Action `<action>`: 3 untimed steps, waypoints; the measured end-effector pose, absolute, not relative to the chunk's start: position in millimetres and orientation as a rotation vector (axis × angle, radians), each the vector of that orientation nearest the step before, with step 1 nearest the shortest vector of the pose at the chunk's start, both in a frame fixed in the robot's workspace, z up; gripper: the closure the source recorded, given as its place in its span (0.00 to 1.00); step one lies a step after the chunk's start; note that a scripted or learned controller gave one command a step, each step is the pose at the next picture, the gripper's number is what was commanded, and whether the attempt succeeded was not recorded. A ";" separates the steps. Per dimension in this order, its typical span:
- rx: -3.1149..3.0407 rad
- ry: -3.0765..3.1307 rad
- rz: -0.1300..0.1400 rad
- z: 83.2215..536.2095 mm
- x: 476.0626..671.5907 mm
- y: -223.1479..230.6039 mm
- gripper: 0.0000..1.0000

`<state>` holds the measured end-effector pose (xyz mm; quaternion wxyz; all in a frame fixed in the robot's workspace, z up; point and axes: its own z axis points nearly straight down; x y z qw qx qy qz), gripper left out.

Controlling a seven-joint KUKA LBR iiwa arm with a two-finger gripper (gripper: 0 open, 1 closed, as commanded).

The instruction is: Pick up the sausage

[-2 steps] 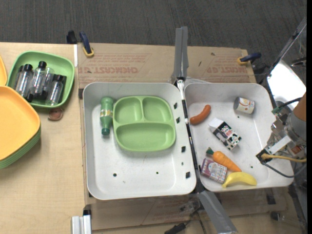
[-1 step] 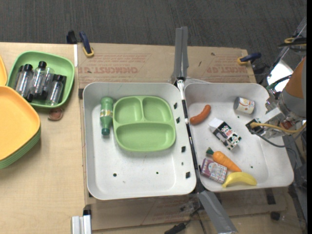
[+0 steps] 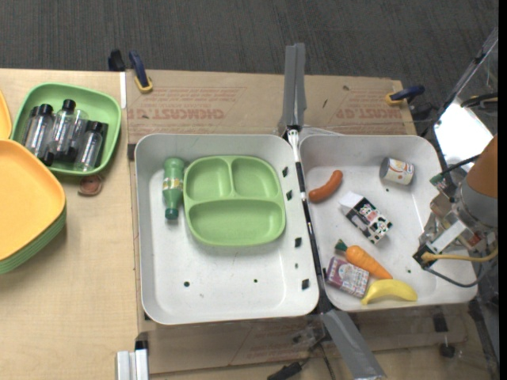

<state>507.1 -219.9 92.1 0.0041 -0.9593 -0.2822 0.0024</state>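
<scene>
We saw the sausage (image 3: 325, 186) lying in the right bin (image 3: 408, 222), well apart from the jaws; their state we couldn't tell.

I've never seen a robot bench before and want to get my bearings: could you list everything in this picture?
bins: two, white, side by side on the bench
divided plate: one, green, left bin
bottle: one, green, left bin, left of the plate
sausage: one, orange-red, right bin, upper left
can: one, silvery, right bin, upper right
carton: one, black and white, right bin, middle
carrot: one, orange, right bin, lower part
packet: one, pink, beside the carrot
banana: one, yellow, right bin, near edge
tray: one, green, far left, holding several small bottles
stacked plates: yellow, left edge
robot arm: one, grey, at the right bin's right side
</scene>
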 end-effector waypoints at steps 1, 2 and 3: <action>-3.040 -0.769 0.007 93.1 476.4 -220.4 1.00; -3.108 -0.453 0.008 97.4 561.1 -193.2 1.00; -3.033 -0.786 0.007 90.4 512.0 -219.8 1.00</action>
